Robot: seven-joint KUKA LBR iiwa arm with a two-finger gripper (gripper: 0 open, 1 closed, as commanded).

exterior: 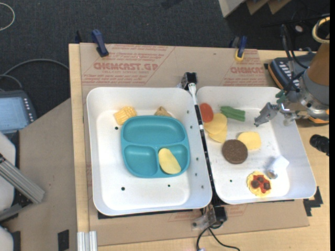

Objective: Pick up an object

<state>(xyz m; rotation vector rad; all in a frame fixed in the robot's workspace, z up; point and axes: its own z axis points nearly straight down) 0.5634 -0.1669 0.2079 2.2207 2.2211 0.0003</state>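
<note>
Here the gripper is seen over the right bin, above the bare floor right of the green piece; whether it is open or closed cannot be told, and nothing is seen held. A single, well-separated target should be chosen, such as the brown disc, and the descent centred on it, clear of the yellow pieces touching each other. In the right bin about eight items are counted. In the left bin one teal tray is counted, with three food pieces.
</note>
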